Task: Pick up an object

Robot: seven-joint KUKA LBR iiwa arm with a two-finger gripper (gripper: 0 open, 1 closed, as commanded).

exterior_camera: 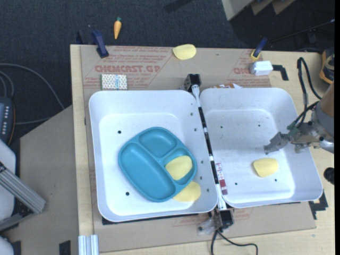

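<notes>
A yellow lump (265,167) lies on the floor of the right bin (239,110), toward its front right. My gripper (287,144) hangs just above and behind the lump, close to the bin's right wall. It is open, and nothing sits between its fingers. In the left bin (106,116) a blue divided plate (149,163) holds a second yellow piece (179,167) in its right compartment. A third yellow piece (188,192) rests against the plate's front edge.
Another yellow piece (184,51) lies on the cardboard behind the bins, next to a small patterned packet (114,81). A blue clamp (99,42) and a white clip (262,67) sit at the board's back corners. Black cables (304,84) hang at the right.
</notes>
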